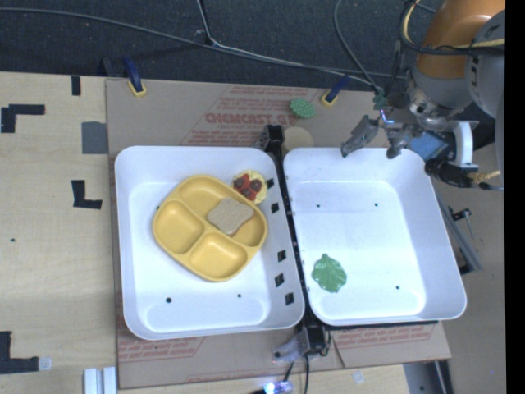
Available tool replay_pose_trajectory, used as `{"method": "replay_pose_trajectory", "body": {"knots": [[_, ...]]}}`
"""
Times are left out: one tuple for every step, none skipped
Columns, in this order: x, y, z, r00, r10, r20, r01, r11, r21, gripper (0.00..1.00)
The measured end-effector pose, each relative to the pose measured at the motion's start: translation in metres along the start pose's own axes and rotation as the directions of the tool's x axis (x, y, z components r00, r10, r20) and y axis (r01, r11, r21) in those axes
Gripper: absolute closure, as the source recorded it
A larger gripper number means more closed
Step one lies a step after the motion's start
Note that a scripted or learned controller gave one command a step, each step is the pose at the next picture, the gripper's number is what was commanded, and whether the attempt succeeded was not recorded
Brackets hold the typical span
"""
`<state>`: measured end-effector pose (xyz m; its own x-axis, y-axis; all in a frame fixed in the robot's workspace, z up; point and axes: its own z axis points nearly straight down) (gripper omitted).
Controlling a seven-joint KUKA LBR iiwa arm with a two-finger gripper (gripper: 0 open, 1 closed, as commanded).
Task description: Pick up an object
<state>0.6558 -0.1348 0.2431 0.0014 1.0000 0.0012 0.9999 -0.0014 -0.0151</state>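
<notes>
A green leaf-shaped piece (330,273) lies in the right bin (426,220), near its front left corner. In the left bin (135,245) sits a yellow divided plate (210,228) with a tan slice of bread (230,214) on it. A small red and yellow item (249,185) rests against the plate's far right edge. My gripper (376,140) hangs above the far rim of the right bin, open, with nothing between its fingers. It is well away from the green piece.
A green round object (302,107) lies on the cardboard behind the bins. Black clips (277,212) run along the seam between the bins. Blue-and-yellow clamps (134,79) hold the cardboard's far edge. Cables cross the dark backdrop above.
</notes>
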Motion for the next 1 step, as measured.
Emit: {"method": "replay_pose_trajectory", "body": {"knots": [[0.0004,0.0022,-0.0090,1.000,-0.003,0.002,0.003,1.000,-0.014,0.00]]}}
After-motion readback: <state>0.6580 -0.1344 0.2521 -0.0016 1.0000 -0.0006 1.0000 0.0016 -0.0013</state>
